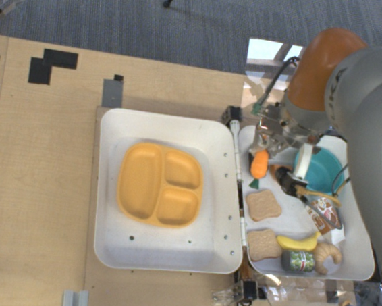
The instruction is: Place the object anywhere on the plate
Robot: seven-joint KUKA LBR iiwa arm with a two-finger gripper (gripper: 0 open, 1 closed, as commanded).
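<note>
Wooden bench [31, 186]: yellow plate [160, 184] in left bin [166, 256]; hand [268, 140] above carrot [260, 164], grip unclear; no legible labels.

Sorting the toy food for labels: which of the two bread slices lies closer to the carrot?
The upper bread slice, just below the carrot. The other slice sits further down, beside the banana.

arm [377, 128]: fat smooth grey rounded housing, glossy orange band [322, 67] above the wrist, then a cluttered metallic gripper [272, 138] assembly with small brackets, a green-tinted bit and a thin dark cable running off it
</note>
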